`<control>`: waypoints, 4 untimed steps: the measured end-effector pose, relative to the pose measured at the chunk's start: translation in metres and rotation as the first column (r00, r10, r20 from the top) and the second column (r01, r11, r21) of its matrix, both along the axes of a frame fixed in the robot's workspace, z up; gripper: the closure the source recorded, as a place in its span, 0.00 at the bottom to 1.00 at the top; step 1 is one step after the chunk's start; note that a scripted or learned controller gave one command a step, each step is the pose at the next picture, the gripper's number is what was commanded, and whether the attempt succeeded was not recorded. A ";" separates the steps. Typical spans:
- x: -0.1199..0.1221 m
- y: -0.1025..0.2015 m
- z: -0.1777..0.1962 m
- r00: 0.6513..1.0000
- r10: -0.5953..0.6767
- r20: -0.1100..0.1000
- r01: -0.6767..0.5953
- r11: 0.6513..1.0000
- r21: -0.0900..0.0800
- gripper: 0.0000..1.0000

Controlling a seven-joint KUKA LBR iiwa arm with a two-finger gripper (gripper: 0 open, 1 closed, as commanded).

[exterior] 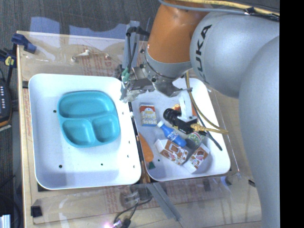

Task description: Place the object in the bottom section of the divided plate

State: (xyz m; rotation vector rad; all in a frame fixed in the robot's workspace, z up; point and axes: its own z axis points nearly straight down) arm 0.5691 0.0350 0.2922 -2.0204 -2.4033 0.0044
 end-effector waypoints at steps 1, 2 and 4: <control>-0.061 -0.032 0.004 0.984 0.177 0.000 -0.177 0.984 0.001 1.00; 0.033 -0.025 -0.077 0.976 0.217 -0.001 -0.217 0.976 0.000 1.00; -0.011 -0.086 -0.063 0.976 0.216 0.001 -0.216 0.976 0.001 1.00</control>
